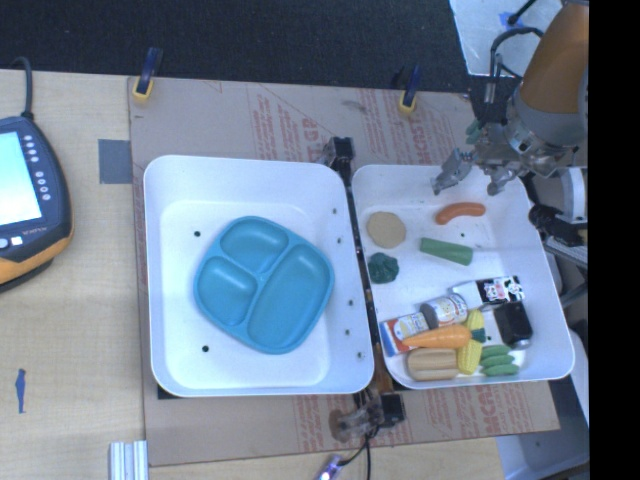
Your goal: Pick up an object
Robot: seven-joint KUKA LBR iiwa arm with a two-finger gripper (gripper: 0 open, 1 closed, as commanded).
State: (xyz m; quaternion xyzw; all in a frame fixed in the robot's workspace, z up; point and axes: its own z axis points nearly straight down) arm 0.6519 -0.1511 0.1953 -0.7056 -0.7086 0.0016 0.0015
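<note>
My gripper [472,177] hangs over the far edge of the right bin [556,298], fingers spread open and nothing between them. Just below it lies an orange sausage [460,211]. Further in are a tan round cookie [386,230], a green cucumber piece [446,251] and a dark green leafy piece [383,267]. Near the front of the bin sit a small bottle [430,318], a carrot [437,339], a bread roll [431,365], a corn cob [472,346], a green pea pod [500,359], a black block [513,323] and a black-and-white carton [492,291].
The left bin [160,268] holds a blue divided plate [264,284]. A tablet-like pendant [25,198] lies at the far left of the bench. Clamps [146,76] hold the cardboard at the back edge. A black bracket [341,152] sits between the bins.
</note>
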